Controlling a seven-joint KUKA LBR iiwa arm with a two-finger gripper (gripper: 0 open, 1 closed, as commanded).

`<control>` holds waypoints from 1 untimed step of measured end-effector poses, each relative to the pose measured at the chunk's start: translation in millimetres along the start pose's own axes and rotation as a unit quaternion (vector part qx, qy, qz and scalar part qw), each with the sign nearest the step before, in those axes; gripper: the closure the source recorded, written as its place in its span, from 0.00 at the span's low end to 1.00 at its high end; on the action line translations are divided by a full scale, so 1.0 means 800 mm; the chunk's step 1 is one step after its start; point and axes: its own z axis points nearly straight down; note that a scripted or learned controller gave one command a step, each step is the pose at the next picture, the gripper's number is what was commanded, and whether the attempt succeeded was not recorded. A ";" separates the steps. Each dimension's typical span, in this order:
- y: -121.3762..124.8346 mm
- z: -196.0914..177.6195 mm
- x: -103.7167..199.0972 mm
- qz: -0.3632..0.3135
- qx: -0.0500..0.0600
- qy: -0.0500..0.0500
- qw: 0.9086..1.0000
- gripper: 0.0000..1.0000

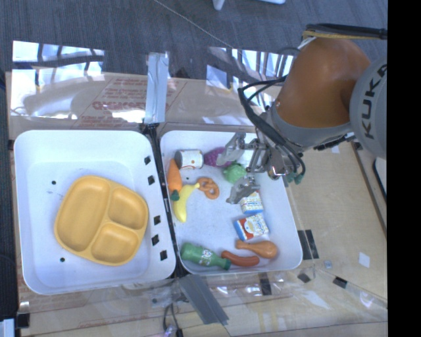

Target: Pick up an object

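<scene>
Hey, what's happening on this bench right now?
A grey and orange robot arm reaches into the right bin, which holds toy food. Its gripper hangs low over the middle of the bin, next to a green ball-shaped toy and just above a small carton. Nothing visibly sits between its fingers. The left bin holds a yellow divided plate.

We see dark grey carpet (79, 20) at twelve o'clock, a cardboard-brown bench (342, 217) toward three, and bright glare on shiny sheeting (59, 99) toward ten.
</scene>
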 end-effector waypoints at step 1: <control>-0.069 0.149 0.077 -0.025 -0.002 0.005 1.000 0.00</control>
